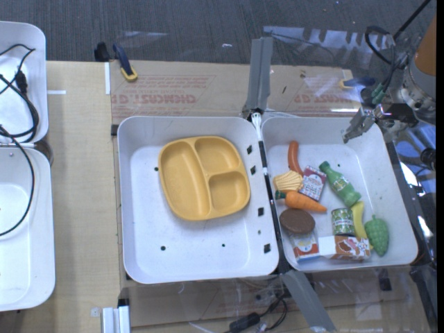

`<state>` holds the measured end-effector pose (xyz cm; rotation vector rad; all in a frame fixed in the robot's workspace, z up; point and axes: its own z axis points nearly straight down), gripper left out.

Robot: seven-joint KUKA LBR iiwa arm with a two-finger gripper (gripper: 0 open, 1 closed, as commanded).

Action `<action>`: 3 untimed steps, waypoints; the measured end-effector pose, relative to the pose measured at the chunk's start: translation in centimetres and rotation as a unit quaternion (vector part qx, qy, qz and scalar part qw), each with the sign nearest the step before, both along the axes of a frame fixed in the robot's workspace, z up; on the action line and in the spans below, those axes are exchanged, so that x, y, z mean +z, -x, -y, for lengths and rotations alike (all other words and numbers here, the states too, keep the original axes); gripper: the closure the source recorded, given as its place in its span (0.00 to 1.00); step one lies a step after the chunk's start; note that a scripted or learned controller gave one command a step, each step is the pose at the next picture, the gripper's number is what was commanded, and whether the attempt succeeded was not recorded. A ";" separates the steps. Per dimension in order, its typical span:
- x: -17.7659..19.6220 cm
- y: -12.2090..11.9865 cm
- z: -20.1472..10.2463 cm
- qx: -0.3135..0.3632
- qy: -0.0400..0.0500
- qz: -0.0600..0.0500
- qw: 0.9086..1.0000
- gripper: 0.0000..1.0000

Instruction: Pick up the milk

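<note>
End effector (359,125) hovers over right white bin's (399,186) far edge, fingers' state can't tell; small red-and-white milk carton (312,184) lies w/ toy food, nr orange carrot (304,200).

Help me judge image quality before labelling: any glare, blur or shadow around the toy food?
Camera view: even, soft light with faint shadows; the right bin and the milk are sharp enough to read; the gripper looks slightly blurred; clear plastic behind it shows glare.
</note>
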<state>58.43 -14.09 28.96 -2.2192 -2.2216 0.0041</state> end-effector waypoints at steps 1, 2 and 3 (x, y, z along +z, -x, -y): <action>1.8 2.8 0.1 0.065 0.000 0.000 0.998 0.00; -10.0 8.0 1.1 0.044 -0.001 0.000 0.999 0.00; -19.9 10.7 3.3 0.038 -0.001 0.000 0.999 0.00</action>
